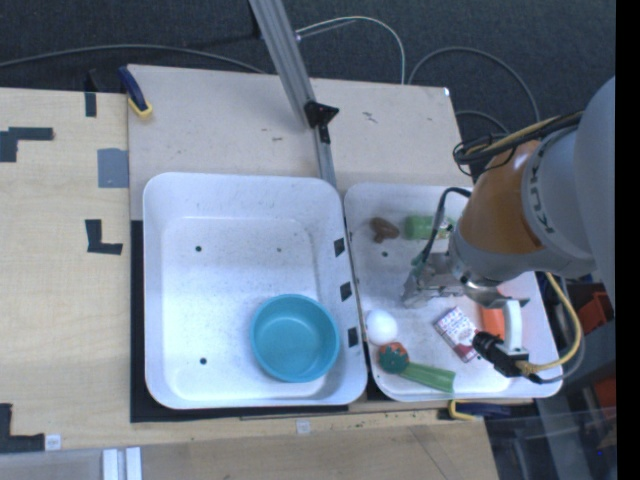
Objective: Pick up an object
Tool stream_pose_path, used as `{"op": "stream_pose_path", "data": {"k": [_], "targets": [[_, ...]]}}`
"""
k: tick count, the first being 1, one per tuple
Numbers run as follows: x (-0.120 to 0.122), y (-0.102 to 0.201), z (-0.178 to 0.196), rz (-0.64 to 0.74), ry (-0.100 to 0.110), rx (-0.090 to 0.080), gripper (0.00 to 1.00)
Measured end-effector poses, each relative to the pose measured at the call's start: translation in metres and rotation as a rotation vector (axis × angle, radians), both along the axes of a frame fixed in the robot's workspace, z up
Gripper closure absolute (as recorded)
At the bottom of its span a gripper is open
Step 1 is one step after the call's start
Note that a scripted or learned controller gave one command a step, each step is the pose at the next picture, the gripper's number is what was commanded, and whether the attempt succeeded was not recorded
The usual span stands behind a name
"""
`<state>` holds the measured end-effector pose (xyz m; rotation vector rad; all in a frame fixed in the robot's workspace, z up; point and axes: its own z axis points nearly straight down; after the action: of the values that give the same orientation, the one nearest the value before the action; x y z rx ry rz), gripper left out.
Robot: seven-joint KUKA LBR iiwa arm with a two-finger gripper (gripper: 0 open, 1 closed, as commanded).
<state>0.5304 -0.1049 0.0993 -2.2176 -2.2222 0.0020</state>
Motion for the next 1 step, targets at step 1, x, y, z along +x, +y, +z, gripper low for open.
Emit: {"op": "stream_pose_path", "data": {"k": [1], "targets": [[0.0000,-0.0031,0.0422,-0.002,-0.004,-0.001,1.00]]}}
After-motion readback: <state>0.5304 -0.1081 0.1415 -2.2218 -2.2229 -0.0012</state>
